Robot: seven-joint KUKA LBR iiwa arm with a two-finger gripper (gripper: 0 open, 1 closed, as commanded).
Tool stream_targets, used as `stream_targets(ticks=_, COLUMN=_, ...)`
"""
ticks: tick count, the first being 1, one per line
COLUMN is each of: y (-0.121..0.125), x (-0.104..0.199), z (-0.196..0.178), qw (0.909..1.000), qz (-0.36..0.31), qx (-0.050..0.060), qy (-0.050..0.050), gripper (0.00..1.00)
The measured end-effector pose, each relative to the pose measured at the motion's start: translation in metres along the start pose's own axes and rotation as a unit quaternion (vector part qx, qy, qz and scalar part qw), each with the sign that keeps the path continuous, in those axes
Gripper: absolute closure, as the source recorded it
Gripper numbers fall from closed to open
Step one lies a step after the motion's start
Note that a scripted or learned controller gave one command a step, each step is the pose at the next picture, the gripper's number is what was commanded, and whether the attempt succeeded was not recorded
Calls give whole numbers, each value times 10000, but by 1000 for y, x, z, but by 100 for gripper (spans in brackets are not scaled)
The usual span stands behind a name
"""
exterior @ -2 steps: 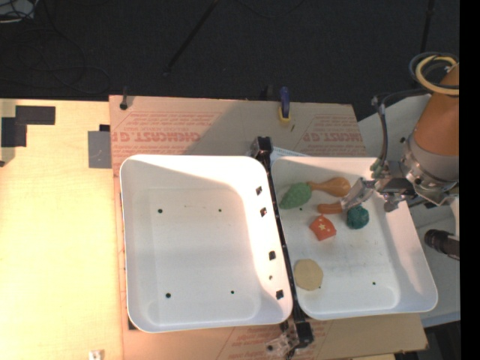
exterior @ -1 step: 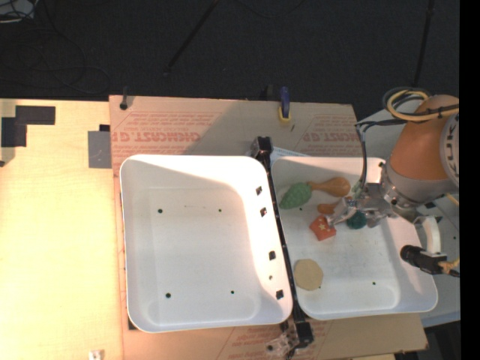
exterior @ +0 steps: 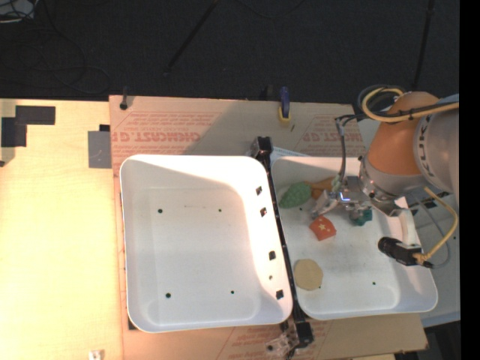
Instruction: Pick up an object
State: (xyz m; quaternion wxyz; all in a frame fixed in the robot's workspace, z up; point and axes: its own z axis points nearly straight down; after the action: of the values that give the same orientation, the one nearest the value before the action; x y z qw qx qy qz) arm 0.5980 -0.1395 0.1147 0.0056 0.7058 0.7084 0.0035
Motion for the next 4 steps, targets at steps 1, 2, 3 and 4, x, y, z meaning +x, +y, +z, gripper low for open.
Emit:
stream_targets(ticks=1, y=4, x=29, z=28, qw=10000, qz=11, qx=88, qy=21, gripper=0)
stream_targets(ticks=2, y=3, x=28, z=18, qw=9999, qz=31, qx=100, qy=23, gripper=100)
stream_targets(ticks=3, y=3, x=26, z=8, qw=9999, qz=57, qx=106, qy=23, gripper=100)
stream_targets(ticks=4, y=2, x=23, z=-1, qw=9999, qz=78, qx=111, qy=23, gripper=100)
